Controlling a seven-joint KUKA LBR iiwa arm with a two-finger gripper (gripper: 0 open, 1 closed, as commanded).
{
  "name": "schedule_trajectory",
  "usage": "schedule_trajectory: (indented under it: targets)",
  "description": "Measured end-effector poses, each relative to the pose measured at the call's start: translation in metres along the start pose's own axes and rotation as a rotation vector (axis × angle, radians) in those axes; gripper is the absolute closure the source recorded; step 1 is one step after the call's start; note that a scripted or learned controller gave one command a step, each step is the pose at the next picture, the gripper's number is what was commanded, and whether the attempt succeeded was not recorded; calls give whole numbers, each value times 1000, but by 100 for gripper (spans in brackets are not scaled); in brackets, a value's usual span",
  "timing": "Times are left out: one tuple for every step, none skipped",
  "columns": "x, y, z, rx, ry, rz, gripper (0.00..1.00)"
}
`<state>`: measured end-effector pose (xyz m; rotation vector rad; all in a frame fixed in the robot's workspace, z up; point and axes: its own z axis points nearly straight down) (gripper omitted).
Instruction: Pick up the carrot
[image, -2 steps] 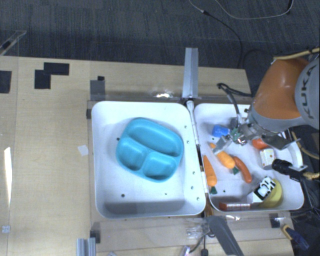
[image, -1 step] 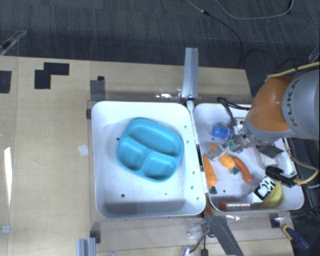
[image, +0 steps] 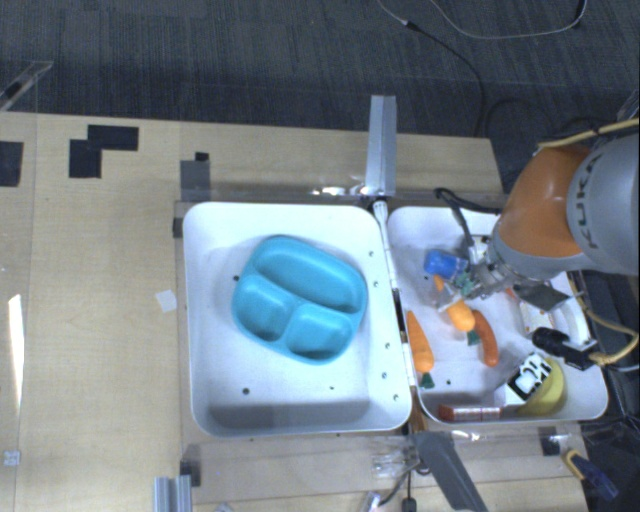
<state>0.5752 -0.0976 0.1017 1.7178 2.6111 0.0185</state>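
Two shallow white bins sit side by side on the tabletop (image: 100, 330). The left bin (image: 215, 400) holds a blue divided plate (image: 298, 297), tilted across its middle, with three compartments.

The right bin (image: 400, 235) carries the clutter. The carrot (image: 420, 343) lies close against this bin's left wall, about halfway down it, its orange body running along the wall with the green stub pointing toward the near edge. To its right, toward the bin's middle, is a small orange-yellow round piece (image: 460, 317), and just beside that a slim reddish-orange item (image: 488, 343) lying at a slant. A blue object (image: 440, 264) rests nearer the far edge. Along the near edge lies a dark red stick-like item (image: 470, 410), and in the near right corner a yellow object (image: 545, 395) with a black-and-white piece (image: 527, 378) against it.

The arm reaches in from the right, its orange band over the bin's right side. The gripper (image: 470, 280) hangs low over the middle of the right bin, between the blue object and the round orange piece, well apart from the carrot. How far the jaws are open cannot be told; nothing is visibly held.
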Motion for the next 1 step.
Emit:
schedule_trajectory:
  targets:
    - [89,-26,-85,12,5,-49,100]
